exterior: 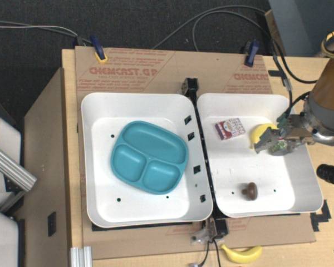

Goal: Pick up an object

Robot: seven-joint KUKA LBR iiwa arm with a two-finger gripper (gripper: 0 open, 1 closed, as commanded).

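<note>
In the left bin (pixel 94 166) lay a divided plate (pixel 149 157), while the right bin (pixel 300 196) held a small carton (pixel 230 128) at the back, a banana (pixel 261 133) beside it and a round lump (pixel 250 191) in front.

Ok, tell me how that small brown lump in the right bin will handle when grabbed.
The brown lump looks rounded, so it may roll if nudged. Being small and low, it probably weighs little and could slip from the hand.

A small red-and-white printed carton (pixel 230 129) lies flat in the right bin's upper part. Just beside it rests a yellow rounded object (pixel 260 133). A small brown lump (pixel 249 191) sits well apart, near the front.
</note>
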